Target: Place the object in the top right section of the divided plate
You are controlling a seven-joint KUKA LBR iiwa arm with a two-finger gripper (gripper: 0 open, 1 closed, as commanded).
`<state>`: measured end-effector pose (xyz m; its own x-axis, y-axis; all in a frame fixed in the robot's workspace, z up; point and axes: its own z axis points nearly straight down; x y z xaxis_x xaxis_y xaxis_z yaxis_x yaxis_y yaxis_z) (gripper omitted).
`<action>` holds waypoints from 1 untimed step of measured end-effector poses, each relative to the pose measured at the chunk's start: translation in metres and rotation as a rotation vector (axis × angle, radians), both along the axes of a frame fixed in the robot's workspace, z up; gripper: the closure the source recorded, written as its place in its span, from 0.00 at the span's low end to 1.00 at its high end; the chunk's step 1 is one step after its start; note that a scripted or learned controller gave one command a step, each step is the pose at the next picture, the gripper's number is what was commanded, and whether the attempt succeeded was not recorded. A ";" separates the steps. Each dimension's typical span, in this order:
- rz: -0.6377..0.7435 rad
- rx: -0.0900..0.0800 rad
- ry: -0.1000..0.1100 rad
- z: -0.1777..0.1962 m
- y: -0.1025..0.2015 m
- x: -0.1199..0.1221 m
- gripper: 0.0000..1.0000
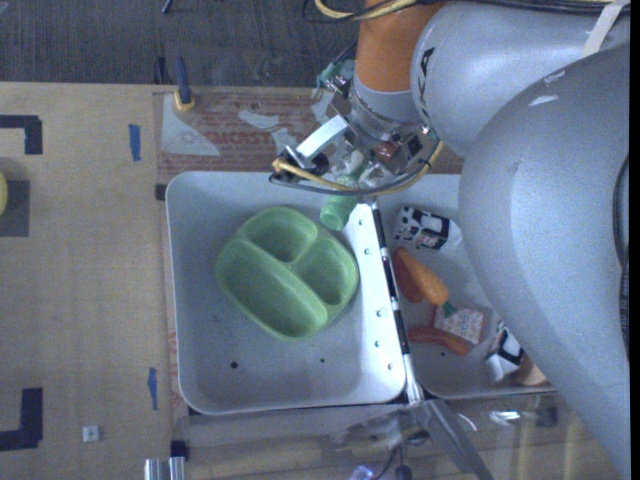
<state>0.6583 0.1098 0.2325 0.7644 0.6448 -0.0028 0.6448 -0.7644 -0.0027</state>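
While the hand [352,173] hung just past the plate's [288,271] upper right corner, a small green object [337,211] showed directly beneath it, beside the plate and not yet over any section; whether the hand gripped it could not be told. The step seemed to call for a short carry onto the plate's top right section [330,268], then a low release. The bin wall [368,268] ran close beside the plate, leaving little room there.
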 end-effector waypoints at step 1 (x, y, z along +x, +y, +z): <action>0.003 0.000 -0.001 0.010 0.001 0.000 1.00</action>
